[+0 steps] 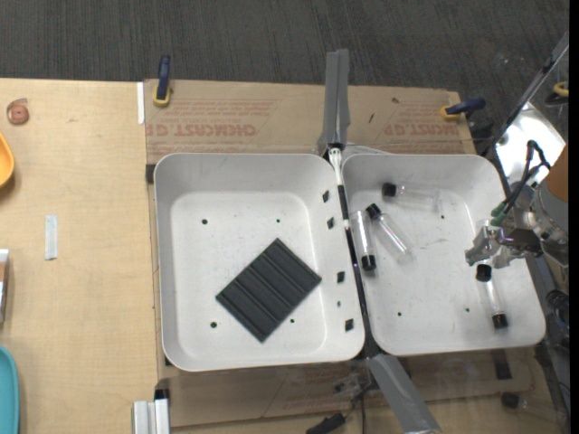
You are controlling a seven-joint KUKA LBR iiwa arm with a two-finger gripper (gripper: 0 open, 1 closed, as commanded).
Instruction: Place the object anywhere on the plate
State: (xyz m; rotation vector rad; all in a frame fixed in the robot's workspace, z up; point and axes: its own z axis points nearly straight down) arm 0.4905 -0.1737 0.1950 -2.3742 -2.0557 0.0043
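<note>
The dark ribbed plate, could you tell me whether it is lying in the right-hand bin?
No, the dark ribbed plate lies flat in the left bin, while the right bin holds clear vials.

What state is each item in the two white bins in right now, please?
Dark ribbed rectangular plate: flat in the left bin, turned diagonally, nothing on it.
Four clear plastic vials with black caps: lying on their sides in the right bin.
Gripper: low over one vial by the right rim.

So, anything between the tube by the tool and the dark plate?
Yes: between that tube and the plate lie two other tubes and the bins' adjoining rims.
</note>
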